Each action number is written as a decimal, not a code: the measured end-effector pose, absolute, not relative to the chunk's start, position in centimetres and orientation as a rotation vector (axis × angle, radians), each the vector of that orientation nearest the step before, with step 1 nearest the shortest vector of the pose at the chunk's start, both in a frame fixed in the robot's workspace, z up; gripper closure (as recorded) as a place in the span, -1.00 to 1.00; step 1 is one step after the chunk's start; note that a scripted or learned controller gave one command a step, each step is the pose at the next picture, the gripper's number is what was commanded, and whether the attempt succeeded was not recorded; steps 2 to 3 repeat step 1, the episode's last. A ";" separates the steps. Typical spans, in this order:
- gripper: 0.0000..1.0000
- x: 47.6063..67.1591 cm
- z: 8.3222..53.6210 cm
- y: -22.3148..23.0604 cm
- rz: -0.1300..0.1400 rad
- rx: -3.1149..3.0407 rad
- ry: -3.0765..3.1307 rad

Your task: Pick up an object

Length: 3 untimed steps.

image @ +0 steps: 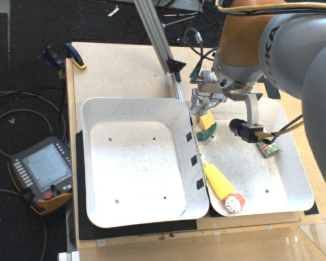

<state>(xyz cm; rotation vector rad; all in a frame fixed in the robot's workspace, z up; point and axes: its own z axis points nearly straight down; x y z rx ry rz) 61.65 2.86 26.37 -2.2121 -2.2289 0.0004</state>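
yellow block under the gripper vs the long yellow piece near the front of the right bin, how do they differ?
The yellow block is short and chunky; the long yellow piece is a stretched cylinder. The block sits at the gripper, by the green piece; the long piece lies apart from the arm, next to the red-and-white object. The long piece lies diagonally along the divider. Both are yellow and sit in the right bin.

The table [125, 72] looks like pale, matt wood. Both white bins, left [98, 118] and right [293, 178], look like smooth plastic with a dull finish and small dark specks. The arm's [299, 48] grey shell is smooth, and its orange band [250, 26] is glossy.
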 end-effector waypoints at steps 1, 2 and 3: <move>1.00 63.0 24.3 7.6 0.000 -2.213 -2.229; 1.00 63.0 24.3 7.6 0.000 -2.213 -2.229; 1.00 63.0 24.3 7.6 0.000 -2.213 -2.229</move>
